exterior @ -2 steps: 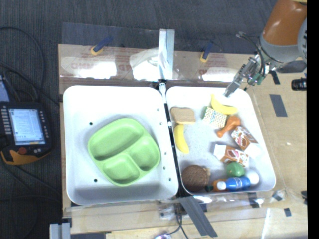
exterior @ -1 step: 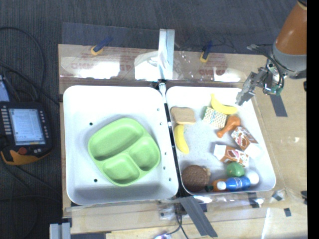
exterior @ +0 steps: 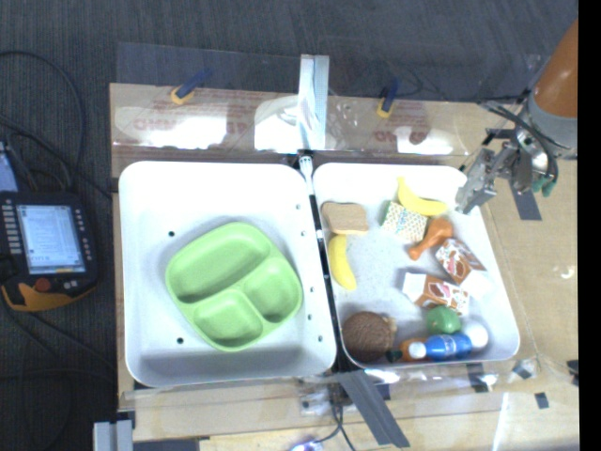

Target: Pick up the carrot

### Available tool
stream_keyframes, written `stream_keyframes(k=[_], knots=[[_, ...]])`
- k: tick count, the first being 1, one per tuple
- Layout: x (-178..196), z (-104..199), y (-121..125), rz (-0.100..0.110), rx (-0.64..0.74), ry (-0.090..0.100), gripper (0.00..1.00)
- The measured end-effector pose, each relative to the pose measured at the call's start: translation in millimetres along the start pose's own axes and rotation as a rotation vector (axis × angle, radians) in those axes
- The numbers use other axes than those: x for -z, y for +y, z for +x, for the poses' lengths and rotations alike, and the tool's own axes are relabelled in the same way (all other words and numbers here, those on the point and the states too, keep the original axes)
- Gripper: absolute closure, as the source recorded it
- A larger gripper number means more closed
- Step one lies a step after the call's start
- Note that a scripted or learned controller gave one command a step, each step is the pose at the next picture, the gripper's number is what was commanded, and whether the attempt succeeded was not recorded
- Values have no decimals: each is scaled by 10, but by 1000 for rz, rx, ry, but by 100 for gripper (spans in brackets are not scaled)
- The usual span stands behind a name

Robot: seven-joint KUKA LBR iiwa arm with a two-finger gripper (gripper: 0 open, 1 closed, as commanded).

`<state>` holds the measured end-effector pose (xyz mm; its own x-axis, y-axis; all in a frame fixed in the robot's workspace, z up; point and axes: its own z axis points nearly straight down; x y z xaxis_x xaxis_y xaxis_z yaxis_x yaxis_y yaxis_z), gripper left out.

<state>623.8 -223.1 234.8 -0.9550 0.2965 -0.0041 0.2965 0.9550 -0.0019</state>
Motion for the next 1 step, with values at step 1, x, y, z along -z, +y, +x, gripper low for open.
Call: stream_keyframes(k=[1], knots=[[-1379,380,-102,-1,106,-4,100]])
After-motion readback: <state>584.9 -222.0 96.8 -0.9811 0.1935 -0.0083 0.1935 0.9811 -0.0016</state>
